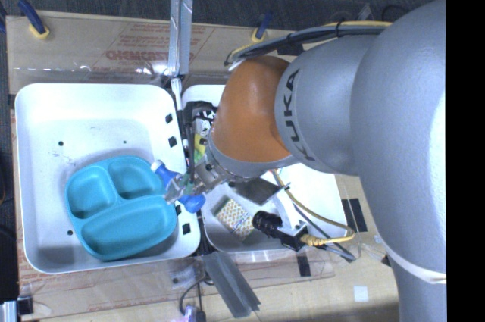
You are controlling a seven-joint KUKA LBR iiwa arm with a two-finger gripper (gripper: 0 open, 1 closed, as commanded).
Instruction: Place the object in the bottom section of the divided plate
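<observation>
Arm [318, 108] over right bin [333, 184]. Jaws [182, 192] at divider betw bins, grasping small blue obj [168, 176], just beside blue divided plate [121, 207] in left bin [68, 116].

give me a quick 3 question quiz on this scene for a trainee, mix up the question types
1. True or false: the blue divided plate lies in the left bin.
2. Multiple choice: where is the gripper? A) over the plate's middle B) near the plate's right edge, by the divider between the bins C) outside both bins
3. Fill in: the band above the arm's wrist is coloured ____.

Key
1. True.
2. B.
3. Orange.
</observation>
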